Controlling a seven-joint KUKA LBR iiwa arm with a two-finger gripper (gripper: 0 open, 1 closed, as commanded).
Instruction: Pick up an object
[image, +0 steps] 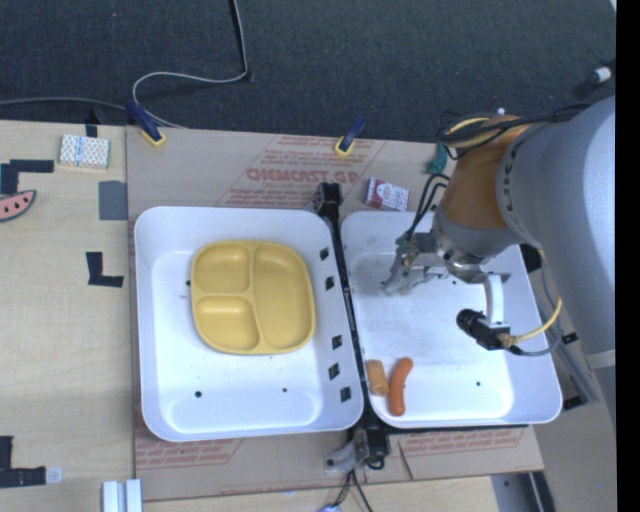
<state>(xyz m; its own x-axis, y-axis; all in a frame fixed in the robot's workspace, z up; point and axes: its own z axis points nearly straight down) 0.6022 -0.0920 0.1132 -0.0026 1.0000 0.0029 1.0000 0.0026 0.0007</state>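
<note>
left bin: white plastic, smooth, slight sheen
right bin: white plastic, smooth, faintly scuffed on the floor
divided plate: yellow plastic, smooth, soft gloss
hot dog: orange, smooth and shiny, plastic-looking
bun piece: tan, matt
gripper: bare metal, dull grey
arm: grey casing, smooth, satin; orange band glossy
cardboard sheet: brown, matt, printed red
bench top: pale wood-look, matt
clamps: blue and yellow plastic
</note>
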